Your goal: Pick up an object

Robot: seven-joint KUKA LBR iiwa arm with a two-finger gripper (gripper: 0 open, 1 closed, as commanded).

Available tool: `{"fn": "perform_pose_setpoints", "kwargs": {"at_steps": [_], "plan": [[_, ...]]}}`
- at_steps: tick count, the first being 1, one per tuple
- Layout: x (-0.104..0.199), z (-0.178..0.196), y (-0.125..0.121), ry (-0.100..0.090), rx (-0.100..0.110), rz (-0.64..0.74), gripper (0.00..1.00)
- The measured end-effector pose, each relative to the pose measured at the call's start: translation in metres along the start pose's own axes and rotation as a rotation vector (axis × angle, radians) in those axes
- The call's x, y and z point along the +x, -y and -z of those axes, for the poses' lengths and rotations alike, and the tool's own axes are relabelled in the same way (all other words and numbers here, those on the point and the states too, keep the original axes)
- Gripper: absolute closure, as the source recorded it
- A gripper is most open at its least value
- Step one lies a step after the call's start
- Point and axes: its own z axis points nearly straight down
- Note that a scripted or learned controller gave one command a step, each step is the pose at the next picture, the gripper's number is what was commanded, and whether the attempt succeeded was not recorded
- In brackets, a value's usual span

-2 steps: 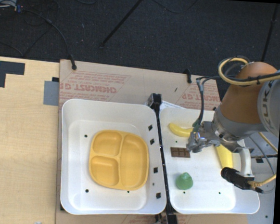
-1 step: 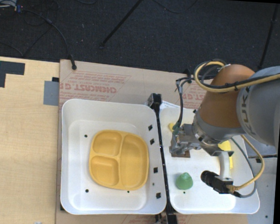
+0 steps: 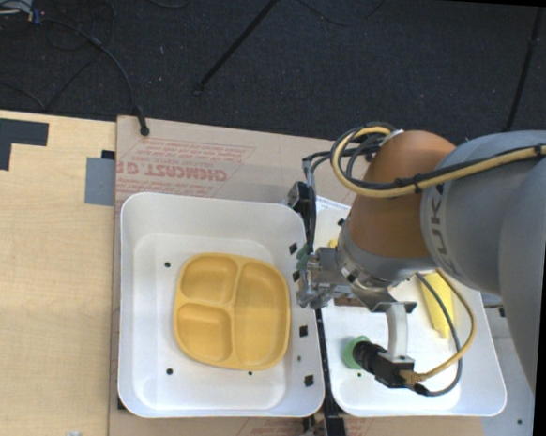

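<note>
A yellow divided plate (image 3: 232, 311) lies flat in the left bin (image 3: 148, 250). In the right bin (image 3: 485, 394) a long yellow object (image 3: 438, 306) like a banana lies near the right side, partly under a cable. A small green object (image 3: 349, 352) sits near that bin's front left, half covered by a black cable plug. My gripper (image 3: 311, 287) hangs under the orange wrist at the right bin's left wall, next to the plate's right edge. The wrist hides most of it, and I see nothing held in it.
The grey and orange arm (image 3: 414, 214) covers much of the right bin. Cables loop from the wrist down over the bin floor. A black divider strip (image 3: 311, 356) runs between the bins. Cardboard lies under both bins, with a wooden bench to the left.
</note>
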Motion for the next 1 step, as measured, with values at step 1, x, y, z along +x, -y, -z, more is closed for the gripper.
{"fn": "perform_pose_setpoints", "kwargs": {"at_steps": [1], "plan": [[0.0488,0.0242,0.0059,0.001,-0.004,0.0,1.0]]}}
